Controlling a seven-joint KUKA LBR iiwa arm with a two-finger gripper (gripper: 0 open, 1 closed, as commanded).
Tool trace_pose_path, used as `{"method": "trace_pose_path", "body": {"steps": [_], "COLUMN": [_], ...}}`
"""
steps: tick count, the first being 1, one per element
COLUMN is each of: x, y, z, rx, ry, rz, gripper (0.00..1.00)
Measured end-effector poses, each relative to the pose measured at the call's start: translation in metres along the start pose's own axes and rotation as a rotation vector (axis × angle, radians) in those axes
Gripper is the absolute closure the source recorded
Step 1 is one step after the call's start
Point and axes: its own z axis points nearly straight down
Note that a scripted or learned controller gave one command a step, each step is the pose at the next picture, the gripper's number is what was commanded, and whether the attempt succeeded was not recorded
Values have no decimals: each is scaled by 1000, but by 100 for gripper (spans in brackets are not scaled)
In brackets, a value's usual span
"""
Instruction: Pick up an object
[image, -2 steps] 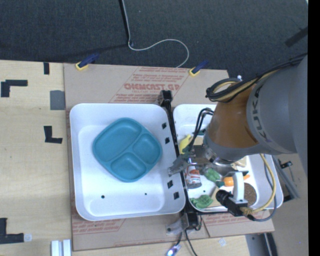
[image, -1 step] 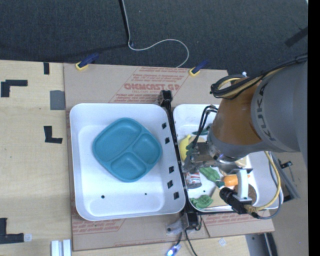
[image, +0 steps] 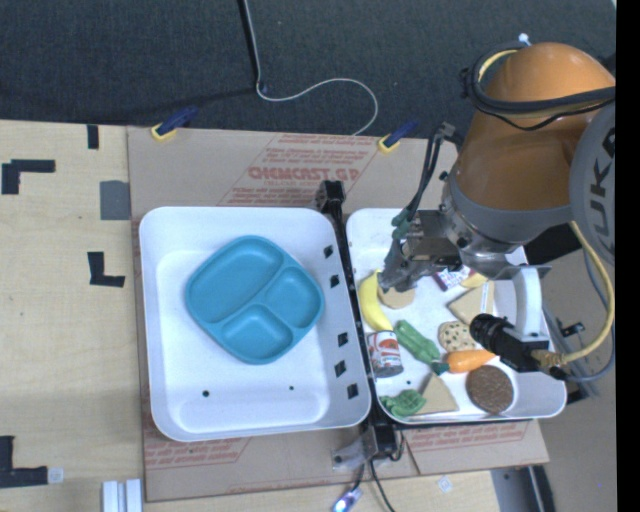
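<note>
My gripper (image: 396, 277) hangs low over the upper left part of the right bin (image: 540, 408). Directly under its tip lies a small tan round piece (image: 399, 297), partly covered by the gripper. A yellow banana (image: 372, 305) lies just to the left of it. Below are a green pickle-like piece (image: 418, 342), a small can (image: 386, 353), an orange carrot (image: 468, 361), a spotted cookie (image: 453, 334), a brown round patty (image: 490, 388) and a green leafy piece (image: 405, 403). The arm's body hides the bin's upper right part.
The left bin (image: 165, 300) holds a blue divided plate (image: 254, 298). A black divider with clips (image: 345, 300) runs between the bins. Cardboard (image: 290, 165) lies under both. A white cable (image: 300, 95) loops across the dark floor behind.
</note>
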Motion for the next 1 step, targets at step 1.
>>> {"method": "trace_pose_path", "body": {"steps": [1], "x": [48], "y": [0], "z": [-42], "rx": [12], "ry": [-1], "rz": [0], "gripper": [100]}}
